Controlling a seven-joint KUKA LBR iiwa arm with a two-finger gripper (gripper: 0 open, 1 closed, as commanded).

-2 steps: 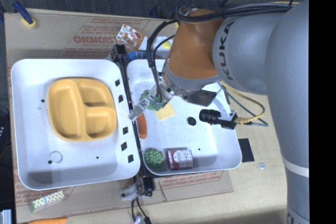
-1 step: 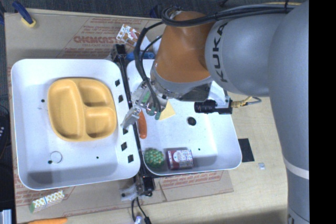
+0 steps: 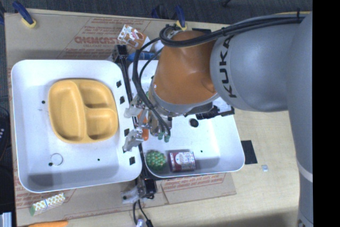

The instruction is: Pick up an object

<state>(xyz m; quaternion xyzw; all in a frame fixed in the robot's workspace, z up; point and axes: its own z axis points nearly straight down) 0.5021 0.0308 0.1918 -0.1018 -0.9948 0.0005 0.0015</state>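
arm [image 3: 249, 66] hides most of right bin [image 3: 228, 159].

- Left bin [image 3: 21, 114]: plain white.
- Divided tray [image 3: 82, 110] inside it: mustard yellow.
- Arm [image 3: 255, 66]: grey, with black lettering; orange band [image 3: 183, 69] at its nine o'clock.
- Ball [image 3: 155, 158] in the right bin [image 3: 226, 141]: green, speckled.
- Packet [image 3: 181, 160] at the ball's three o'clock: dark red with a pale label.
- Bench [image 3: 265, 188]: tan.
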